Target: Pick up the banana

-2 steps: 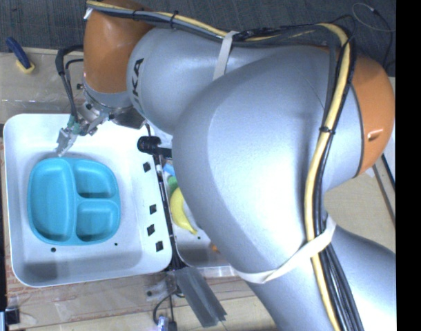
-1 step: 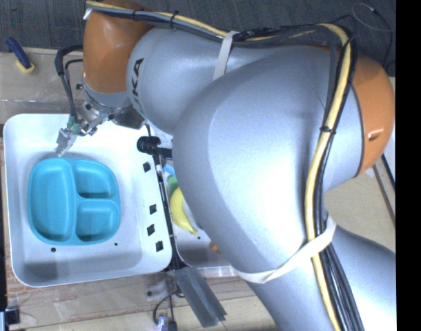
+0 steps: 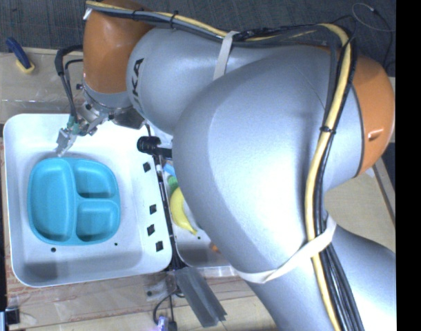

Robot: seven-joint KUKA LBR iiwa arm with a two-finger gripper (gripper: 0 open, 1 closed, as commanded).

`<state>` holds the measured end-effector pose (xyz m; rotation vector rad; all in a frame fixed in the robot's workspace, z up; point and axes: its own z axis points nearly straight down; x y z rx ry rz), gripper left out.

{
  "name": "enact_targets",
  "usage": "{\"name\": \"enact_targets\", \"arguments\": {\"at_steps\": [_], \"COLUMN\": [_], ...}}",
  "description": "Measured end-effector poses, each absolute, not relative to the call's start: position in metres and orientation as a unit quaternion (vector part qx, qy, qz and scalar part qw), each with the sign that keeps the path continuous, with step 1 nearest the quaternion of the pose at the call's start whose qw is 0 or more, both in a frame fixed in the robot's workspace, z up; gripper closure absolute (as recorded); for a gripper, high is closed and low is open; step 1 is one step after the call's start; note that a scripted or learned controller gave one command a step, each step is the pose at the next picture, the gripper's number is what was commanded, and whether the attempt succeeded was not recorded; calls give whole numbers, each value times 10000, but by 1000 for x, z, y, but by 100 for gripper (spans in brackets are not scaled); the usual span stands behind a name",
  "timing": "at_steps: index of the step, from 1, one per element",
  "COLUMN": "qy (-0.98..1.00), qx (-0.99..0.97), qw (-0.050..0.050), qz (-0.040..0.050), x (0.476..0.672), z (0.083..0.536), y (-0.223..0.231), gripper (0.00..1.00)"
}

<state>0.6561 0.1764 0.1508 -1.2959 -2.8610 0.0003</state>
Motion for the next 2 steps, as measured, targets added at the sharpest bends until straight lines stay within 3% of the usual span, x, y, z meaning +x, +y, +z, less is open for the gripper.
{"name": "enact_targets", "arguments": {"at_steps": [2], "qy": [-9109], "qx": [-4126], "qw": [4], "qz": [1], "x": [656], "z": [151], "y": [176], "gripper": [0]}}
